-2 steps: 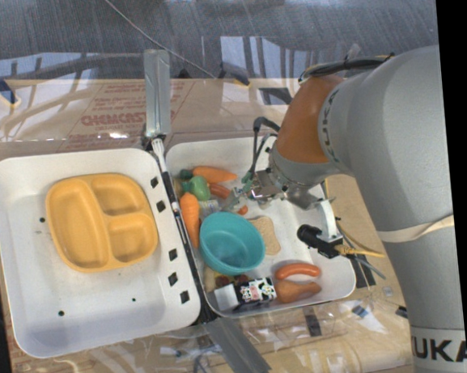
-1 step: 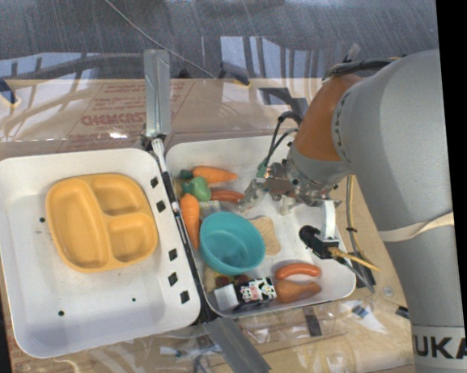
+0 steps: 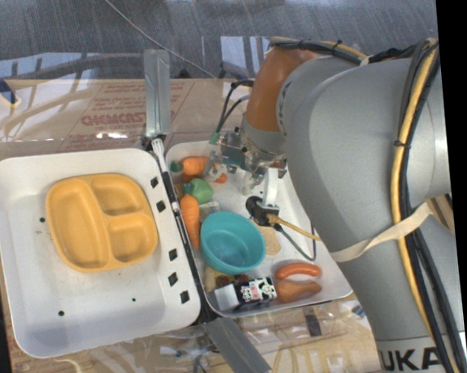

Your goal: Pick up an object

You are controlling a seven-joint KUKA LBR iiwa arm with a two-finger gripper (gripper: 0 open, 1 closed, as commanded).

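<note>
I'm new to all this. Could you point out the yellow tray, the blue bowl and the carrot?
yellow tray [image 3: 75, 228], camera view, its big left compartment.
blue bowl [image 3: 232, 240], camera view, its inner hollow.
carrot [image 3: 191, 216], camera view, mid-body.

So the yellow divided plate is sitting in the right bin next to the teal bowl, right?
Not quite. The yellow divided plate sits in the left bin, alone; the teal bowl is in the right bin. The camera view shows this.
</note>
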